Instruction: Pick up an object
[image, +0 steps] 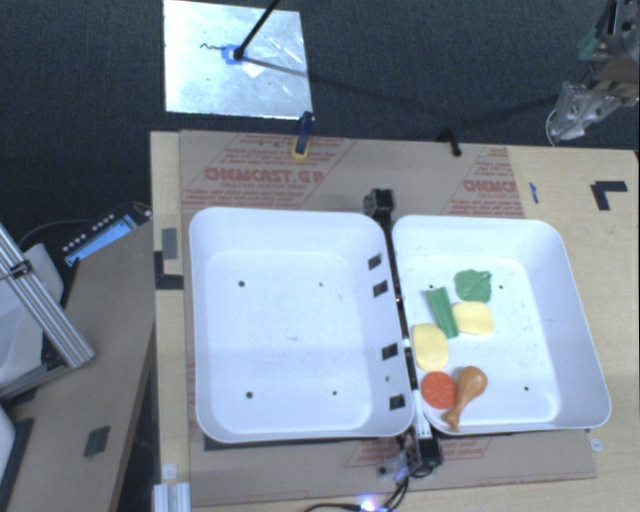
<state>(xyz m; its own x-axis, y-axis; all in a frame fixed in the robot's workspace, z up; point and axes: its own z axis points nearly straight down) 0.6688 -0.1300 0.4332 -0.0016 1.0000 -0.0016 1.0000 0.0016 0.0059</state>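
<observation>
Claw (578, 110) hangs beyond the right bin (560, 250), well above its toys.

Six small toys are lying clustered at the right bin's (560, 250) left side: green leaf (474, 285), green stick (441, 310), yellow block (473, 319), yellow piece (430, 347), red disc (438, 389), orange drumstick (465, 391).

A silver foil sheet (237, 58) lies on dark carpet beyond the bench; an aluminium frame rail (40, 305) stands at left.
</observation>
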